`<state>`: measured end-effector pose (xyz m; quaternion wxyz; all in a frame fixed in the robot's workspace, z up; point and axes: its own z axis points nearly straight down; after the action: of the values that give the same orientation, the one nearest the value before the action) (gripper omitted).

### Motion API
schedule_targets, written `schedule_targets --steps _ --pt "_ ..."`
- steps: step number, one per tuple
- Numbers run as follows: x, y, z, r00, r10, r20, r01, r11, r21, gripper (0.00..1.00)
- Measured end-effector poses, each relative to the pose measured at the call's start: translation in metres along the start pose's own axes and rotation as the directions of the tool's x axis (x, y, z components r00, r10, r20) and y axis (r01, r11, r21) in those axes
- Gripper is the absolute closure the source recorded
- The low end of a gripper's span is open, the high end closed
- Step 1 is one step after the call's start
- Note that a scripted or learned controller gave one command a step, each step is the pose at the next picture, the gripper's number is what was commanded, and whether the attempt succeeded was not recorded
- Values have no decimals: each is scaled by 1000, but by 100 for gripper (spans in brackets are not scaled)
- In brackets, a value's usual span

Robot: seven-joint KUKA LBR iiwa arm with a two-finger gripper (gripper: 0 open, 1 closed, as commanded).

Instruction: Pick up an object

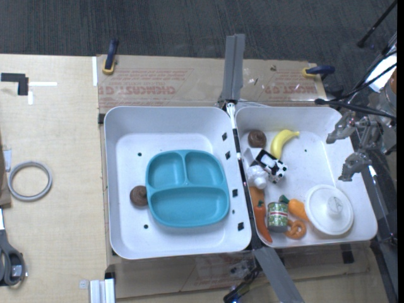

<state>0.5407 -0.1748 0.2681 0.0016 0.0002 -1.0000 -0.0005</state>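
plate in left bin, banana in right bin

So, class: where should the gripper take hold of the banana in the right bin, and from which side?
Grip the banana across its thick middle, coming straight down from above. It lies flat on the right bin floor, curved, with open floor on its right; the brown round piece sits close on its left, so close the fingers across its width.

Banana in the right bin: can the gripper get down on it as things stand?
Probably yes. The banana lies with open bin floor around most of it and nothing on top; the brown donut sits apart to its left. The gripper is at the bin's right edge.
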Motion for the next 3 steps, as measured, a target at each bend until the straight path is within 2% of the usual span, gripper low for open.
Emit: schedule_targets --steps 1,2,3 --pt "-45 32 179 999 53 3 -53 999 1 0" --pt "-43 76 179 964 266 0 -266 964 1 0" --pt "46 31 180 974 225 0 -225 974 0 0"
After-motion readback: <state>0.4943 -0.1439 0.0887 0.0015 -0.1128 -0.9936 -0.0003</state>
